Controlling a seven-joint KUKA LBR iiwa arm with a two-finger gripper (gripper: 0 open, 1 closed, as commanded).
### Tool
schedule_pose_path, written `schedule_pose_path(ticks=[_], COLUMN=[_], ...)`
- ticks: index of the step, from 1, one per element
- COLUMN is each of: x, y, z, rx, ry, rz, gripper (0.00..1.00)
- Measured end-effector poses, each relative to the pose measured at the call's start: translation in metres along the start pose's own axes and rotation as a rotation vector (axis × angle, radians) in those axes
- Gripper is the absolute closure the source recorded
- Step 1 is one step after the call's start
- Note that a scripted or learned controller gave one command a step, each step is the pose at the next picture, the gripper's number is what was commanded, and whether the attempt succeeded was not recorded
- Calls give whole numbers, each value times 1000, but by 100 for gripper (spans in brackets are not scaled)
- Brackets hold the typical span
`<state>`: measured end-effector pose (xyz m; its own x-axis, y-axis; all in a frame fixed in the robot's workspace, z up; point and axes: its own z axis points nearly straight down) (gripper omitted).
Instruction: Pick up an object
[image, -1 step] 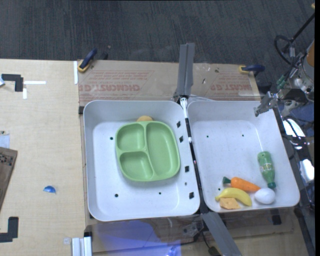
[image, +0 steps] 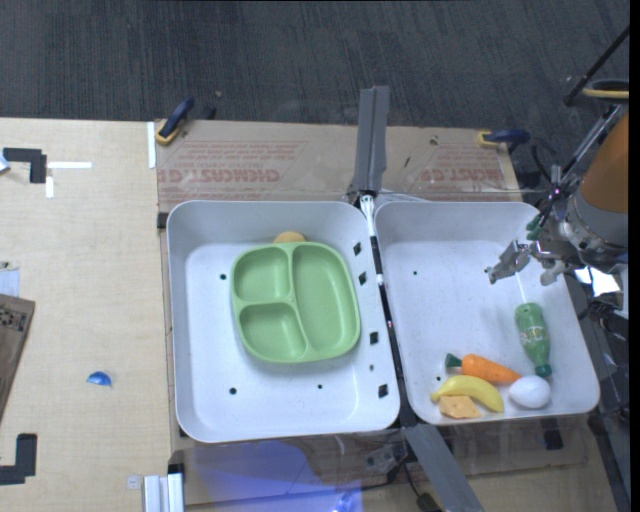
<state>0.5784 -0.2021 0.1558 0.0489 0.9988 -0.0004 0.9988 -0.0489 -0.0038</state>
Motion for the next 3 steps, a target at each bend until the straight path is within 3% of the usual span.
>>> schedule_pose_path(ticks=[1,2,3], x=[-14,-14,-16], y=[-26,-30,-30], z=[54,64,56], rx=[0,-4,-4], ry=[3,9,5], rz=[-64,-66,-64], gripper=[0,0,100])
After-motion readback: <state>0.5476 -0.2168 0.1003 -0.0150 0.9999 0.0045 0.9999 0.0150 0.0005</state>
